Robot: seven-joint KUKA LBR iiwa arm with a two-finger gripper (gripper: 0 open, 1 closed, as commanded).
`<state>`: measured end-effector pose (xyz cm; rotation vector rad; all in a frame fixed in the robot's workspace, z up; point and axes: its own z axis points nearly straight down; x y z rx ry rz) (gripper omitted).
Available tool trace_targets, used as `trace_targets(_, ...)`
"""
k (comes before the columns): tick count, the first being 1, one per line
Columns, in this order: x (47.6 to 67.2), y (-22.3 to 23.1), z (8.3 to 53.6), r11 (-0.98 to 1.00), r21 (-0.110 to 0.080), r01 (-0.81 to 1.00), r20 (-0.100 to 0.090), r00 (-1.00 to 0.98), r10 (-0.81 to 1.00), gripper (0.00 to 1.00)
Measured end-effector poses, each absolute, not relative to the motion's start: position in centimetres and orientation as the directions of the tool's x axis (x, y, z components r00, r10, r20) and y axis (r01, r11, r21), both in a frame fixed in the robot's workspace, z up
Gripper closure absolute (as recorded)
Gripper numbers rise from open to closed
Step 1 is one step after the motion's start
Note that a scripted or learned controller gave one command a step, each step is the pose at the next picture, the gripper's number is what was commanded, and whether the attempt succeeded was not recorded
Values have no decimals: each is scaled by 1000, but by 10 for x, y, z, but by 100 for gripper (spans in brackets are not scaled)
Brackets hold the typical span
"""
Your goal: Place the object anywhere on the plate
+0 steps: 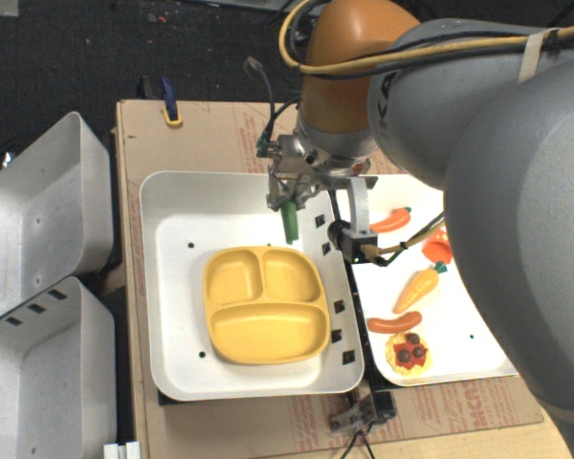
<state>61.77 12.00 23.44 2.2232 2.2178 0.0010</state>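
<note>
We saw the gripper [289, 202] hanging over the far edge of the left bin [167, 256], just beyond the yellow plate [265, 304]. A slim green object [291, 225] pointed straight down from between its fingers, which were closed narrowly on the top end, so we took it as held. Its lower tip stood just above, or just past, the plate's far rim; we could not tell whether it touched anything.

The plate lay flat near the middle of the left bin, divided into two small far compartments and one wide near one. In the right bin [459, 352] lay toy foods: an orange-red chili [392, 221], a carrot [417, 289], a sausage [394, 322], a small round pizza piece [408, 352] and a red-orange piece [437, 248] partly behind the arm. Both bins sat on the cardboard-covered counter [210, 137].

We judged the green object to be light, rigid plastic, likely smooth and a little slippery. Held by one end and hanging upright, it could swing or slide through the grip. Being narrow, it would probably topple and roll once released, though the compartment ridges should catch it. It did not look fragile, so a short drop over a compartment would probably do no harm.
</note>
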Motion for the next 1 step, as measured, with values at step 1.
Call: trace_targets(1,618,120,234,-1,1,1000,-1,1,1000,0)
